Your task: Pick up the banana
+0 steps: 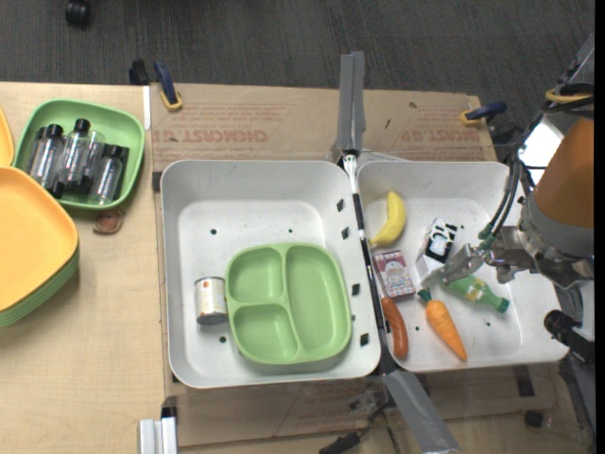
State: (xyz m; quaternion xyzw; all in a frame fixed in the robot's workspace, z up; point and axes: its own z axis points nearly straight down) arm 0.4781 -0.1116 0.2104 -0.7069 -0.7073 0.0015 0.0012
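While the grey arm with its orange band (567, 192) reaches in from my right, I see its metal two-finger gripper (452, 270) low over the right white bin (492, 180), and I cannot tell how the jaws are set. Nothing shows between them. The curved yellow banana (390, 219) lies up and to the left of the jaws, near the divider between the bins, well apart from them. Just beside the jaws sit a green plastic bottle (477, 293) and an orange carrot (444, 328) below. A small pink card box (393, 274) lies to their left, with a red sausage (394, 327) lower down. Farther left, the left white bin (189, 253) holds a green three-part plastic tray (286, 303) and a small silver can (210, 300).
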